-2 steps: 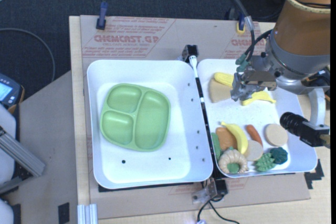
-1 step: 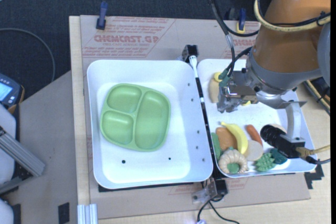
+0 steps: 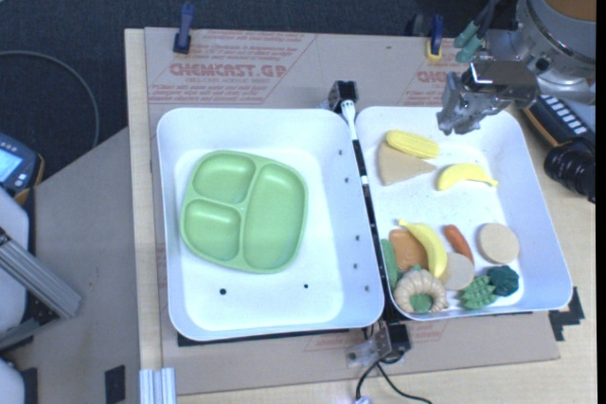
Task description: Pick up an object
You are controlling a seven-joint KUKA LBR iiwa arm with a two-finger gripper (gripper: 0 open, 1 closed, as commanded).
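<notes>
The jaws [image 3: 461,120], their spread impossible to tell, hang over the right bin's [image 3: 540,203] far edge; the corn cob [image 3: 412,144] lies just left, long axis crosswise.

Gripper [image 3: 458,120] hanging over the right bin's [image 3: 542,203] far edge, green divided plate [image 3: 245,211] lying in the left bin [image 3: 175,203], toy foods including corn [image 3: 412,144] and bananas [image 3: 464,175] lying scattered in the right one

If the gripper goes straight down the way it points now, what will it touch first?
Probably the bare floor of the right bin near its back edge. The gripper hangs just right of the corn, though depth is unclear.
</notes>
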